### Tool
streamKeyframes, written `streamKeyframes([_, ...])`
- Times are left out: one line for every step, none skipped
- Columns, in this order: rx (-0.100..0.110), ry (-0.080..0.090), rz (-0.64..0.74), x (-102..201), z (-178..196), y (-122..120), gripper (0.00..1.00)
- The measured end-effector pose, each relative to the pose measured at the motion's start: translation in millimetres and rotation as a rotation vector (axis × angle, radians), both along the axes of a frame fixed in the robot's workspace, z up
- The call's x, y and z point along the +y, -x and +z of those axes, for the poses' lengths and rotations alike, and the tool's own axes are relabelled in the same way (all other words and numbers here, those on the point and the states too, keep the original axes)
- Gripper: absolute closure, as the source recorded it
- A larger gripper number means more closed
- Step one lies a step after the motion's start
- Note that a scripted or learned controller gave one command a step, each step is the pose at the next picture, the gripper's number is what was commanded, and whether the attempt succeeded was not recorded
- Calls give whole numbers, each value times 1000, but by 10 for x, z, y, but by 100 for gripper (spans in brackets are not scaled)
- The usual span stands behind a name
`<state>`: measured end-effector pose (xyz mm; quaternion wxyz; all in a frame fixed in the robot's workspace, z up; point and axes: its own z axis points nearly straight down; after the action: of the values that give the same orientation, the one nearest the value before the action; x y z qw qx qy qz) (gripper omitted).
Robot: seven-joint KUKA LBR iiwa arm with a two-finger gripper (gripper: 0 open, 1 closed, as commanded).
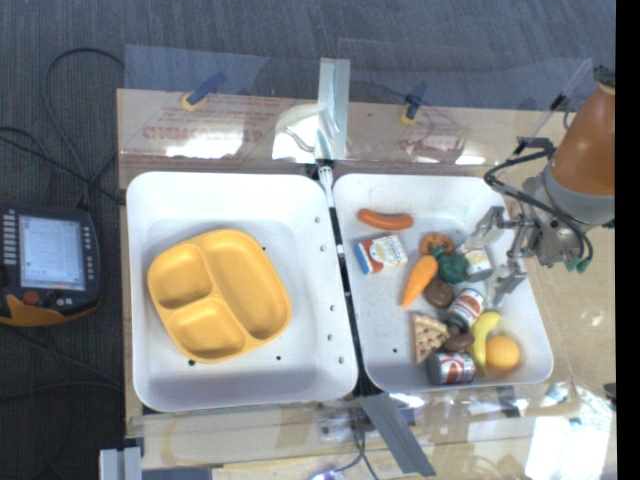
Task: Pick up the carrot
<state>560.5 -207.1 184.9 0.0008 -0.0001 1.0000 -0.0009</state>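
The carrot (419, 280) lay in the right bin (375, 363), near its middle, with its long axis slanted: the thick end and green top pointed up and toward the bin's right side, the narrow tip pointed down and toward the divider between the two bins. The tool (503, 250) hung over the right part of the same bin, with its two fingers spread apart and nothing between them; it was open and empty. From the tool, the carrot lay toward the view's left and a little lower, near but not under it. A green toy (454, 266) and a small white packet (477, 262) sat between the two, and a brown lump (440, 293) touched the carrot's right flank. A milk carton (380, 255) stood just beside the carrot on its left. The coming move would probably need a shift leftward, with the fingers turned to close across the slanted axis, not along it.
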Motion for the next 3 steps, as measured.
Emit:
streamKeyframes([-17,3,-86,303,-838,-402,0])
streamKeyframes([-16,-2,-250,853,-940,-559,0])
streamKeyframes([-16,-3,-549,1055,-935,-280,0])
